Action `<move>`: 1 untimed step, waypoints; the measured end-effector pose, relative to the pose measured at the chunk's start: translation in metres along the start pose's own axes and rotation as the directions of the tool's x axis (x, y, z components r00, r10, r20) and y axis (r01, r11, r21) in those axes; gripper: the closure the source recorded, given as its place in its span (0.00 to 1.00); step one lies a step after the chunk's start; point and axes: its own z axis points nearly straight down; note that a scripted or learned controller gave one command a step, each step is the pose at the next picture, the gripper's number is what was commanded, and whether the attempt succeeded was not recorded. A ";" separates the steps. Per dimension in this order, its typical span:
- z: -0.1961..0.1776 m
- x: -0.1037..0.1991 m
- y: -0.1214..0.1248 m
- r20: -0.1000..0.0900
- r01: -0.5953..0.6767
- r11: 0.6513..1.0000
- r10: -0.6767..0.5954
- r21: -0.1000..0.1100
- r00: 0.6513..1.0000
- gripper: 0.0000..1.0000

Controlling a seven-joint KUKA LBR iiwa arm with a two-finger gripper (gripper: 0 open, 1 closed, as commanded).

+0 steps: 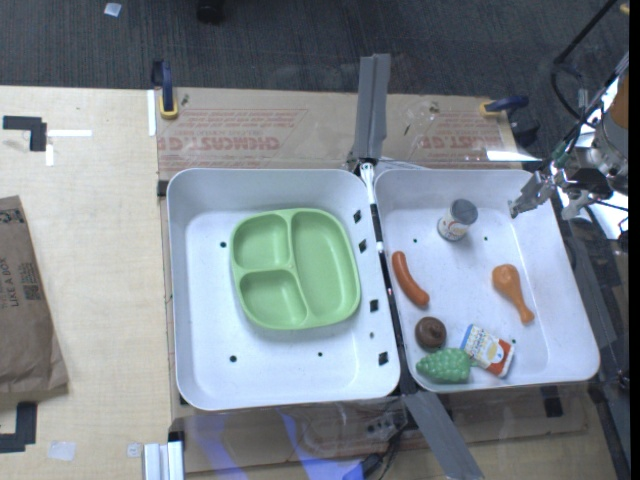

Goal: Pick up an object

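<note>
Orange toy drumstick (512, 291) lies in the right bin (560, 268), near a sausage (409, 278) and can (458, 219). The gripper (550, 190) hovers over the bin's far right corner, jaws spread, grasping nothing.

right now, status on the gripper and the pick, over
Gripper at right bin's far right rim, holding nothing. Toy drumstick nearest, untouched. Small can to its left, apart.

Bright, even overhead light, soft shadows inside the white bins (190, 298), slightly soft focus throughout
</note>
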 end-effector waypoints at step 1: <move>0.069 0.006 -0.025 -0.001 0.051 0.999 -0.051 0.002 0.999 0.00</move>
